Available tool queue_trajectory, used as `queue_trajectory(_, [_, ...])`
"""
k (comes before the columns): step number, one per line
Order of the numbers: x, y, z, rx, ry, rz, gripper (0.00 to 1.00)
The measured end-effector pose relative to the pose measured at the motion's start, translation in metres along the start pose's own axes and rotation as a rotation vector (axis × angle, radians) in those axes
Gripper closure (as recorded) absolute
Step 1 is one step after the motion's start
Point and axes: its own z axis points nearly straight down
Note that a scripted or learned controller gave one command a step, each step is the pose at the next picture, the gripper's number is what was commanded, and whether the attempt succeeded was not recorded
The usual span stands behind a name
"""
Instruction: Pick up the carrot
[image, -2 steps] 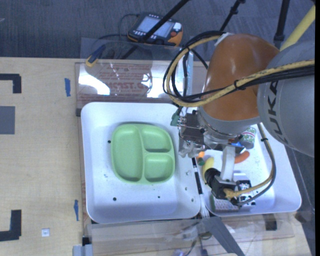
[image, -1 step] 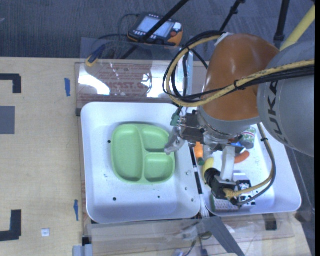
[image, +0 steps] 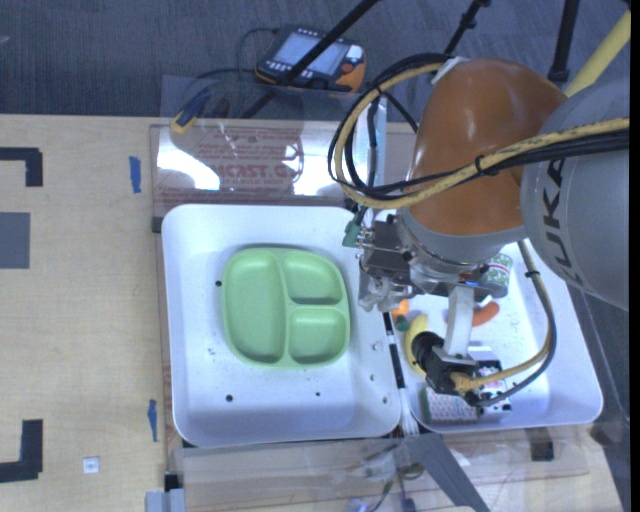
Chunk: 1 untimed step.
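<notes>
The arm's big orange wrist band hangs over the right bin and hides much of it. My gripper points down at that bin's left edge, close to the wall between the two bins. An orange piece that looks like the carrot lies in the right bin, to the right of the gripper and partly behind a grey link of the arm. A second small orange bit shows just right of the gripper tip, touching or nearly touching it; I cannot tell which.
A green three-part plate lies in the left bin. In the right bin sit a yellow item, a green-and-white item and a speckled grey object. Yellow and black cables loop low over the bin.
</notes>
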Motion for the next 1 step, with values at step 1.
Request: queue_trajectory(1, [-0.0171,0.0024,-0.0641,-0.002,0.001,-0.142,1.0])
